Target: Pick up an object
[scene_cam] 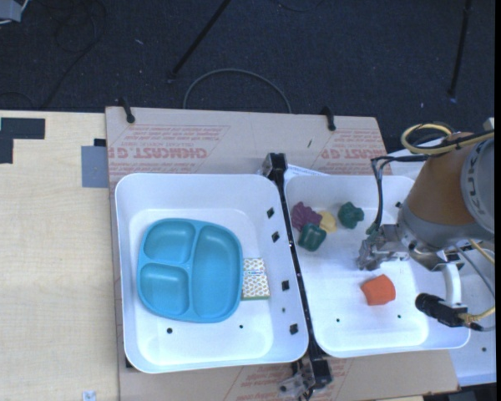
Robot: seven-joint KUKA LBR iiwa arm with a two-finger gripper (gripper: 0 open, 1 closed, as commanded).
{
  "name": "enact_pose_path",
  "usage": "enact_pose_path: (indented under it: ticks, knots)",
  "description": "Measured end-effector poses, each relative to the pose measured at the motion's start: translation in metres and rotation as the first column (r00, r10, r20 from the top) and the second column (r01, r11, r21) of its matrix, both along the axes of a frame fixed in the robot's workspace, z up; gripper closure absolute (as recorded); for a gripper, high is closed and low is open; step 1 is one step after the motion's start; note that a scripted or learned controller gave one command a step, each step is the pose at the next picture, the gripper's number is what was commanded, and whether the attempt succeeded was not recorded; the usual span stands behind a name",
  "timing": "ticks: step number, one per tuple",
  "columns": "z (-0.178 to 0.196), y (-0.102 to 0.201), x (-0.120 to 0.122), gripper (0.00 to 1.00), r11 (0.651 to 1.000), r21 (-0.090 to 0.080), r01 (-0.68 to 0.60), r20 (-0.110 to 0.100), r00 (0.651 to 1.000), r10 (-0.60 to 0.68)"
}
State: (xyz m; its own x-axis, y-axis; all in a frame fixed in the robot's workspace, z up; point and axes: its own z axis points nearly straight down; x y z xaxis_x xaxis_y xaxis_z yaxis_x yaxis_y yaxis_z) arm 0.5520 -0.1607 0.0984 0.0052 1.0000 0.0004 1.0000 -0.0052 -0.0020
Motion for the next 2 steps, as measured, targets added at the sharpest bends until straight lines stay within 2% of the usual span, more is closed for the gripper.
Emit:
enact_pose_path:
  ticks: [1, 2]
  knots:
    - [0.056, -0.008, 0.008, 1.00, 1.000, -0.001, -0.004, 0.004, 1.000, 0.004]
    - [0.102, -0.014, 0.001, 1.00, 1.000, -0.001, 0.000, 0.004, 1.000, 0.000]
